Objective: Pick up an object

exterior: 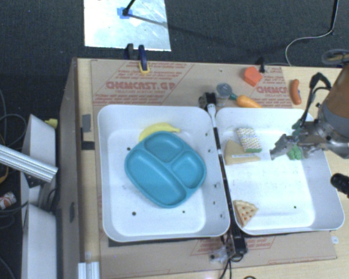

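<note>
In the right bin [314, 214], my gripper [286, 147] hangs low near the right wall, with the arm reaching in from the right. A small green object [295, 153] sits directly under or against the gripper, and part of it is hidden. Left of the gripper lie a beige wedge [241, 154] and a green-and-white patterned piece [248, 138]. A pizza slice [245, 211] rests at the bin's front left corner.
The left bin [122, 214] holds a blue divided plate [166, 168] with a yellow banana [159, 130] behind it. On the bench behind the bins lie an orange block [252, 75], a carrot [248, 102], a hot dog [295, 92] and a grey round part [223, 90].
</note>
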`<state>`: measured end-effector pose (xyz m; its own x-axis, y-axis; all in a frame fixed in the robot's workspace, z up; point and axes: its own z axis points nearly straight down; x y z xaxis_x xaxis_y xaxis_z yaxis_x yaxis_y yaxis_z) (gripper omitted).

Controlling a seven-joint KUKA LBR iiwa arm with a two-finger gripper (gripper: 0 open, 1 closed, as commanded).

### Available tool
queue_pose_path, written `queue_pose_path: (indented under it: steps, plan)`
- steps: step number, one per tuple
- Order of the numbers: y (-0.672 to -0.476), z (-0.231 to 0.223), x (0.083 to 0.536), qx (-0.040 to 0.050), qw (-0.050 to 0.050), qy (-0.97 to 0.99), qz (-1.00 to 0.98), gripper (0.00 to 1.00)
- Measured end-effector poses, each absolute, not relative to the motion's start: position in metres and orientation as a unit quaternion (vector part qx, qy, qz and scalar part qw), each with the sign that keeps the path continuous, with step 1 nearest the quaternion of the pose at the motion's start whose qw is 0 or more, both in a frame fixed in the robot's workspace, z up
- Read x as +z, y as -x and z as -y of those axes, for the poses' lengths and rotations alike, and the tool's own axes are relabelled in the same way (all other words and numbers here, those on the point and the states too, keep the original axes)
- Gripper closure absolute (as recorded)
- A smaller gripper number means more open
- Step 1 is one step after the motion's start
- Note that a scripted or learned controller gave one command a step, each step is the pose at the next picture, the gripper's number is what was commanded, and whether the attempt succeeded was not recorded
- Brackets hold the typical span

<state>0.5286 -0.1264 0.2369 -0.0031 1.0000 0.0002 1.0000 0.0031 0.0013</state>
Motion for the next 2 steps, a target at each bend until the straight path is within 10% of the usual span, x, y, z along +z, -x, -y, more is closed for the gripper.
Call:
queue_pose_path:
  steps: [2]
  plan:
    - [-0.634,0.108,0.090,0.0030,0.005,-0.706,-0.708,0.00]
